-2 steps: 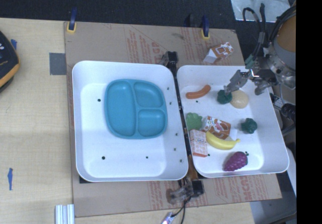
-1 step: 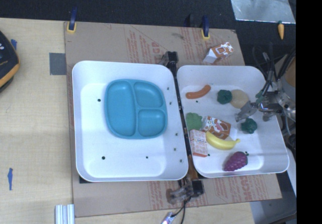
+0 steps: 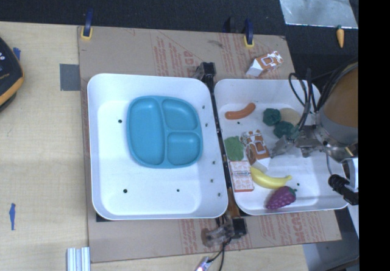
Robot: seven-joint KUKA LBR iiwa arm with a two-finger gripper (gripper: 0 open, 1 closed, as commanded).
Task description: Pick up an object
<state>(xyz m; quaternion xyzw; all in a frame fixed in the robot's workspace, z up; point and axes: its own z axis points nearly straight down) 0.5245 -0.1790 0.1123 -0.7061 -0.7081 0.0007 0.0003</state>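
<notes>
The right bin (image 3: pixel 304 203) holds several toy foods. An orange sausage (image 3: pixel 239 111) lies at its far left. Two dark green pieces (image 3: pixel 272 116) (image 3: pixel 283 129) sit toward the middle. A light green piece (image 3: pixel 233 147), a brown and white carton (image 3: pixel 255 145) and a red and white packet (image 3: pixel 241 176) line the left side. A yellow banana (image 3: pixel 269 177) and purple grapes (image 3: pixel 281 197) lie at the front. My gripper (image 3: pixel 280 147) reaches in from the right, low over the bin's middle, just right of the carton and below the dark green pieces.
The left bin (image 3: pixel 103 142) holds a blue divided plate (image 3: pixel 163 131). A small orange and white carton (image 3: pixel 265 64) lies on the cardboard behind the right bin. Black cables (image 3: pixel 304 96) loop above the arm's wrist. A black and yellow device (image 3: pixel 7 75) sits at the far left.
</notes>
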